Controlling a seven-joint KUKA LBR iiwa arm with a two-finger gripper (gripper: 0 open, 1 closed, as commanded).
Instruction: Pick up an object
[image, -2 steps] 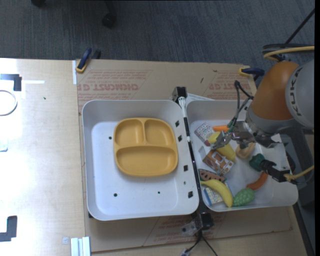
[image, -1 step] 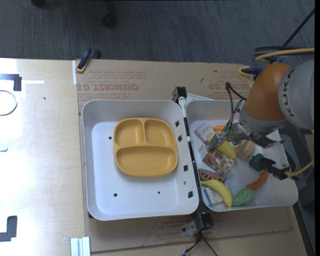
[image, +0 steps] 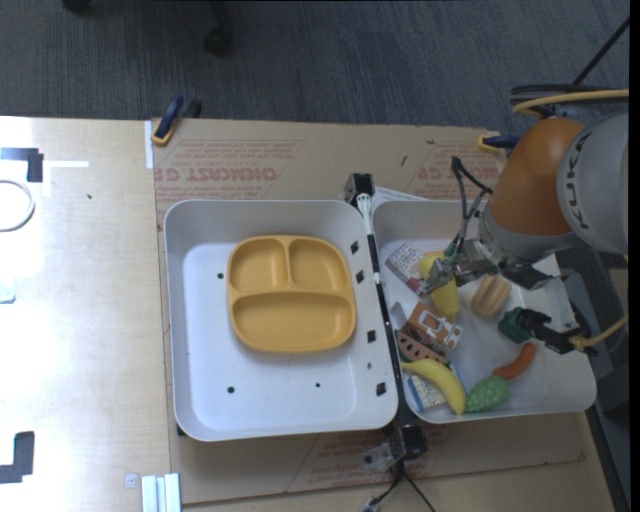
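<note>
A: Where is the pincer now?

B: Down in the right bin, near its back left corner, right over a yellow piece – a lemon or pepper, I'd guess. Whether it is spread or pressed together I cannot tell; cables and the wrist crowd it.

A: So nothing is picked yet?

B: None that I can see pinched. Candidates lie close: a tan bread roll just beside, a banana at the front edge, a green fruit near the front right, an orange carrot.

A: What might spoil it?

B: Crowding – the toys touch, so the pincer may nudge a neighbour or clip two. The round yellow piece could squirt out sideways. The bin's left wall sits near, too.

A: Any writing?

B: Red print on the cardboard sheet under the bins, upside down, not legible. Part of "KUKA" on the arm. The left bin holds a yellow divided plate, on the worktop
</note>
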